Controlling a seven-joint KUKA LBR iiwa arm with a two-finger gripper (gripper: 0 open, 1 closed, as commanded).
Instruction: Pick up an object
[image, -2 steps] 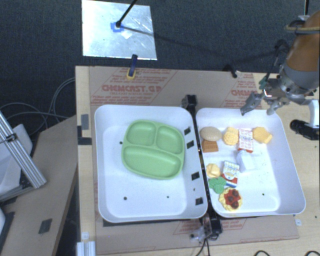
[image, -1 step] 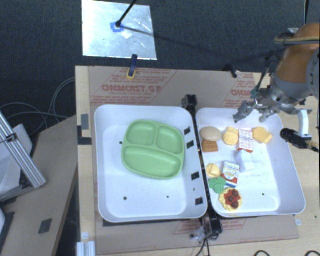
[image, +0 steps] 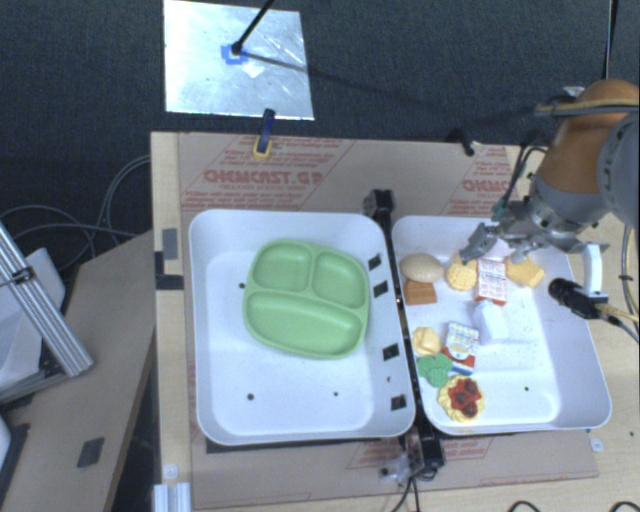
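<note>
Dark blue carpet (image: 80, 90) surrounds the wooden bench (image: 330, 160); a shiny metal sheet (image: 240, 60) lies behind

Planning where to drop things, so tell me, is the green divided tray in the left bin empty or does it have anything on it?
Empty. The green divided tray shows three bare compartments; the toy food items all lie in the right bin.

The arm (image: 590, 150) is cut off by the right edge of the view, so only its wrist and orange band appear above the far right corner of the right bin (image: 570, 400). The gripper (image: 487, 240), at the far edge of that bin, is small and blurred, so the state of its fingers cannot be told. Print on the red-and-white packet (image: 491, 280) and on the small carton (image: 461, 340) is too small to read, and the metal frame (image: 40, 310) beside the bench is cut off by the left edge.
</note>
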